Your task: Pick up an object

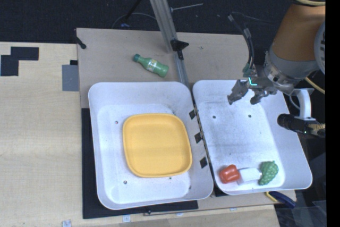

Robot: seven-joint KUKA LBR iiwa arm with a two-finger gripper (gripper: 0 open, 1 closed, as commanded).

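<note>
A: Where is the arm?

B: It reaches in from the right, and the gripper (247,94) hangs over the far end of the right bin (239,130). The jaws stand apart with nothing between them.

A: And the things to pick?

B: Three lie bunched in the near corner of that bin: a red pepper (229,173), a white block (248,174) touching it, and a green broccoli piece (268,173) beside the block. They are well apart from the gripper. I judge the sloped bin wall has gathered them there.

A: The other bin?

B: The left bin (103,109) holds a yellow plate (156,144), flat and roughly centred.

A: The surroundings?

B: A pale desk (111,58) carries both bins. A green bottle (151,65) lies on its side behind the left bin, near a slanting metal rail (164,10). Beyond is dark floor with cables.
</note>
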